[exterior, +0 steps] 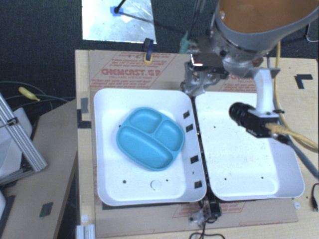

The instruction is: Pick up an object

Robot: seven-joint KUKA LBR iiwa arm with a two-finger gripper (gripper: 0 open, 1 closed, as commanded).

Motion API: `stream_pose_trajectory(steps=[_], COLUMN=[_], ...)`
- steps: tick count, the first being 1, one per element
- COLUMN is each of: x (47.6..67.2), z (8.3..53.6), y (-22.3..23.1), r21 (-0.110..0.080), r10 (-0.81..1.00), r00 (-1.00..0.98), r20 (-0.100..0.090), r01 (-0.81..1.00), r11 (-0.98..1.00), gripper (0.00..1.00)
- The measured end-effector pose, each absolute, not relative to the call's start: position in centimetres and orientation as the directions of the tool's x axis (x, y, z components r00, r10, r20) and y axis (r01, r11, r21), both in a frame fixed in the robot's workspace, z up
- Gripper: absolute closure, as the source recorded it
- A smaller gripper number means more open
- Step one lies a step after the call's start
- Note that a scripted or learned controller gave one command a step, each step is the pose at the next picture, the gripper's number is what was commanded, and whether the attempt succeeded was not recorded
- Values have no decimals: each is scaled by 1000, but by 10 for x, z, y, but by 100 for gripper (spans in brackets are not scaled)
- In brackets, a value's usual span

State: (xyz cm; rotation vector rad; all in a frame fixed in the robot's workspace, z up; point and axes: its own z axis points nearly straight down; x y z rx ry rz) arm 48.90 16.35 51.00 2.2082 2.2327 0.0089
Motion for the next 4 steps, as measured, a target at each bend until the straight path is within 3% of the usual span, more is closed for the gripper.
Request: stream_pose_trajectory(steps=[1, 2, 3, 4], x=[485, 487, 487, 487], z=[375, 410, 420, 459], y=[132, 165, 163, 99], r21=[-12, 5, 6, 7], r10=[1000, 1000, 1000, 1000], r00=[3, -6, -7, 5], r20=[-4, 2, 3, 0], r01=[1000, 1000, 1000, 1000], r11=[-3, 6, 7, -5], gripper=[100, 100, 100, 100])
